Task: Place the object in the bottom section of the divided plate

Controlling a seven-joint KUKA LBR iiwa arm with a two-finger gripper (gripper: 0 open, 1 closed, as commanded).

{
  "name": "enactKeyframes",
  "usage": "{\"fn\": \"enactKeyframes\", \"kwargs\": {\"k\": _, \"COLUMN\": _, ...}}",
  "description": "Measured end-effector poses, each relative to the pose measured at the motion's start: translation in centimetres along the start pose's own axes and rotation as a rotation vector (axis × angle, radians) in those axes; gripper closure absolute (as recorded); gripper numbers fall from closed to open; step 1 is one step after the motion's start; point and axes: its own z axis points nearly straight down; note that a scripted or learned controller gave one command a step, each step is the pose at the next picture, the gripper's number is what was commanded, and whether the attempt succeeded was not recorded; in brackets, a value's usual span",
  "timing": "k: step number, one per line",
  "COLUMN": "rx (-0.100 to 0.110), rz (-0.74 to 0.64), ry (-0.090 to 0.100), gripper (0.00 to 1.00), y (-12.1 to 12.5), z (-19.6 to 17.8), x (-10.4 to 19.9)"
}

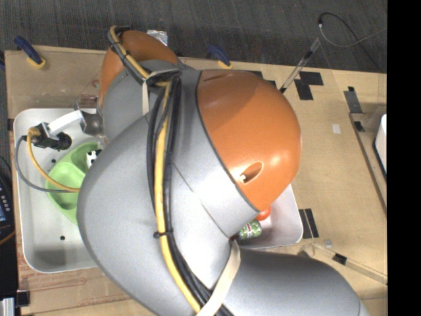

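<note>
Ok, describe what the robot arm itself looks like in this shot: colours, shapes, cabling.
The arm is made of bulky, rounded grey segments with glossy orange caps, the largest a dome bearing a small oval slot. A bundle of black and yellow cables runs along the grey shell, held by pale straps. Near the wrist, a yellow cable loops over the left bin.

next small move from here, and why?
Probably a short lift straight up before anything else. The arm hides most of both bins, leaving a sliver of the green divided plate in the left bin, so section and grasp can't be judged.
</note>
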Motion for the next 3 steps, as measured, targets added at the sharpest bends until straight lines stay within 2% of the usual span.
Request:
{"fn": "enactKeyframes", "kwargs": {"k": 1, "rx": -0.004, "rz": 0.002, "ry": -0.014, "gripper": 0.0, "y": 0.1, "z": 0.7, "x": -0.4}}
{"fn": "enactKeyframes", "kwargs": {"k": 2, "rx": 0.006, "rz": -0.058, "ry": -0.018, "gripper": 0.0, "y": 3.2, "z": 1.7, "x": 0.2}}
{"fn": "enactKeyframes", "kwargs": {"k": 3, "rx": -0.005, "rz": -0.146, "ry": -0.022, "gripper": 0.0, "y": -1.8, "z": 2.3, "x": 3.4}}
